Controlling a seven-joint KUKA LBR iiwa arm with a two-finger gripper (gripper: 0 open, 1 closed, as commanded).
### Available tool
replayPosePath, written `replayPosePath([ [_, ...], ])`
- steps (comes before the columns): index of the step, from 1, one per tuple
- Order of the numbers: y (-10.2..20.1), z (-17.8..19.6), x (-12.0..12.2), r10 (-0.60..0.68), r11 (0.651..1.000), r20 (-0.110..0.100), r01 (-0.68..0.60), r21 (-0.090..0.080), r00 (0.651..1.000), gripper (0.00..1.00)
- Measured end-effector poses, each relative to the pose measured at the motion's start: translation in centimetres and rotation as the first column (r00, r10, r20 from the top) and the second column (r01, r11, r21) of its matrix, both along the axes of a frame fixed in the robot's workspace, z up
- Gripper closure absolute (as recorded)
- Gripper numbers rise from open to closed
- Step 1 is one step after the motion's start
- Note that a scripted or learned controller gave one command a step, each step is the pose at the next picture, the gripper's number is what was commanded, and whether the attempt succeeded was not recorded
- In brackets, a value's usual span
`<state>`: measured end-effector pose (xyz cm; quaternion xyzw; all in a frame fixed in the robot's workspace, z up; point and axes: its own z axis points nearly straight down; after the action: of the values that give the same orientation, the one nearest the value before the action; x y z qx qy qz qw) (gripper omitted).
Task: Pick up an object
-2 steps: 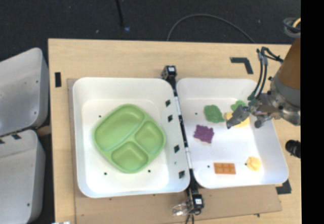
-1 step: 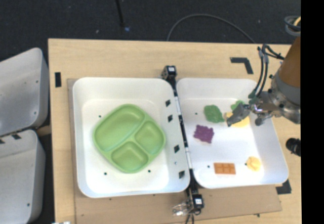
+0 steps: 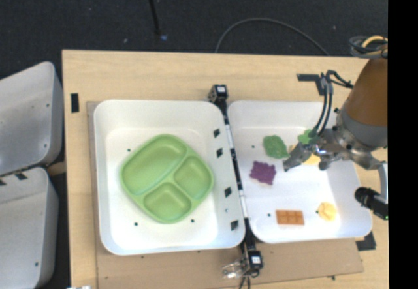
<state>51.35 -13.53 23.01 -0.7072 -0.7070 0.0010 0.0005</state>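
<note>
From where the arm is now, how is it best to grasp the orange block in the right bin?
Probably from straight above, fingers closing across the short sides of the orange block. It lies flat, a long rectangle with bare floor around it, apart from the yellow piece.

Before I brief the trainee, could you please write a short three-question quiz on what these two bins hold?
1. True or false: the green divided plastic tray lies in the right white bin.
2. Which is nearest the hand? A the orange rectangular block B the green crumpled piece C the small yellow piece
3. What colour is the ragged flat piece beside the divider?
Key: 1 false; 2 B; 3 purple.
</note>
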Motion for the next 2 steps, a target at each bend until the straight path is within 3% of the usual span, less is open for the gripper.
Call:
replayPosePath([
  [2, 0.1, -10.6, 1.4, -0.003, 1.000, 0.000, 0.003, 0.000, 1.000, 0.00],
])
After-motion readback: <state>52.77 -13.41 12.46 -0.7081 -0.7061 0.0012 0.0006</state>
